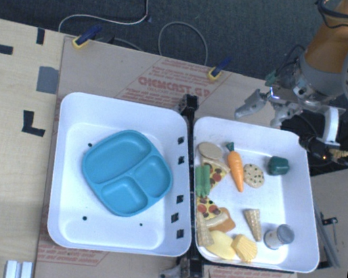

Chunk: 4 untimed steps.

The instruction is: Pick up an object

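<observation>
My gripper [263, 111] hangs above the far rim of the right bin [308, 192], fingers spread open with nothing between them. Below it in that bin lie several toy foods: an orange carrot [236, 171], a chocolate-chip cookie [255, 176], a dark green piece [278, 165], a tan round slice [210, 151], a green pickle [203, 179], a pizza slice [209, 209], a waffle cone [253, 221], a small grey can [278, 236] and a yellow crinkle chip [245, 248]. The gripper touches none of them.
The left bin [69, 150] holds a blue divided plate [128, 171]. Both bins rest on a cardboard sheet [164, 80] held by clamps at its far edge. Cables loop across the dark backdrop behind it. The arm's grey and orange body [340, 44] fills the upper right.
</observation>
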Each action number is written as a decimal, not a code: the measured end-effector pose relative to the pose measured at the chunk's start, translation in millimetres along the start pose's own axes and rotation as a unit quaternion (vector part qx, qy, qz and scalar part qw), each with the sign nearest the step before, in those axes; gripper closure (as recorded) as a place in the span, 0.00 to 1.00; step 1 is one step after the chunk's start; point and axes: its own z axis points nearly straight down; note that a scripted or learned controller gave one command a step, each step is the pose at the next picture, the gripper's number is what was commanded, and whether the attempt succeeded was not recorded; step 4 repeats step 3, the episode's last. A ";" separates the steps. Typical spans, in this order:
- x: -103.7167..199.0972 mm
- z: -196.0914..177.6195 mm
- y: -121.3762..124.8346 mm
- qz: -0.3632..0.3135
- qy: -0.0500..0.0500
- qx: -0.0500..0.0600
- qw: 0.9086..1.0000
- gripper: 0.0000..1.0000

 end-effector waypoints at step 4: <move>33.3 63.6 -33.6 -0.003 0.002 -0.004 1.000 1.00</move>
